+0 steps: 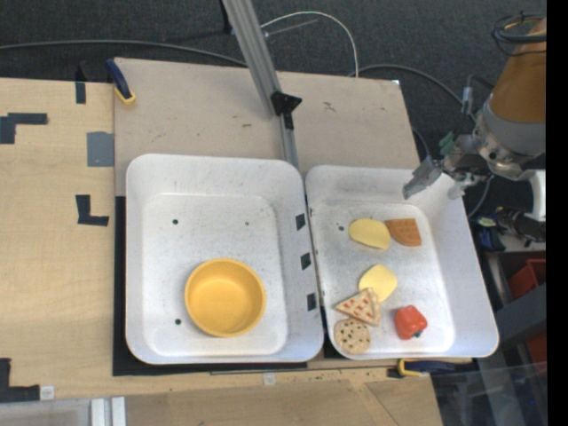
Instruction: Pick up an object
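Observation:
The right bin (pixel 461 264) holds several toy foods: a pale yellow piece (pixel 368 233), a brown toast-like piece (pixel 405 232) touching it, a second yellow piece (pixel 379 280), a pizza slice (pixel 358 308), a round cookie (pixel 352 335) and a red pepper (pixel 409 321). A yellow bowl (pixel 224 296) sits in the left bin (pixel 151 185). My gripper (pixel 437 185) hovers over the right bin's far right corner, above and to the right of the brown piece. Its fingers stand apart, open, with nothing between them.
A grey metal pole (pixel 257 47) slants down from the top to the gap between the bins. Cables (pixel 355 51) run across the dark floor behind the bench. A blue and yellow clamp (pixel 120 80) sits at the board's far left corner.

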Available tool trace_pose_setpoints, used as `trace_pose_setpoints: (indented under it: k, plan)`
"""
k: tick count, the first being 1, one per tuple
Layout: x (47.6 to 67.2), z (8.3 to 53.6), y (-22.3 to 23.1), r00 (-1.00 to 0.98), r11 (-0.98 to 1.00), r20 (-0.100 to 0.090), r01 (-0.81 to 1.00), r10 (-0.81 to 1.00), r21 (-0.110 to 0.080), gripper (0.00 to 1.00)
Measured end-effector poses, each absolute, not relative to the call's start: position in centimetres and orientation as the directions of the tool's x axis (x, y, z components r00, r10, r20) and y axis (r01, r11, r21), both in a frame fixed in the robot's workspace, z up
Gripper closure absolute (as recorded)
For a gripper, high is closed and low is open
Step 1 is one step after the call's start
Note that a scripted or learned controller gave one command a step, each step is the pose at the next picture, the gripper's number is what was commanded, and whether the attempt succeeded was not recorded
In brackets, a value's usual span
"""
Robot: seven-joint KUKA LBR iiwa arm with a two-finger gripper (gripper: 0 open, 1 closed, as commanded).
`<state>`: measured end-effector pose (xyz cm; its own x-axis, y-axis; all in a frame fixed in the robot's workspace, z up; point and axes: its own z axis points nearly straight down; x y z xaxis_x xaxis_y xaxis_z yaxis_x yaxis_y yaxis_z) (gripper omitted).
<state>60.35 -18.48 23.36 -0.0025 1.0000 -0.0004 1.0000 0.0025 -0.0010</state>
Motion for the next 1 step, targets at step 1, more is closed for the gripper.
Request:
trace_pose_setpoints:
  k: [1]
  plan:
    - [60.35,23.36,-18.48,-0.003,0.003,-0.001,1.000,1.000,-0.001,0.00]
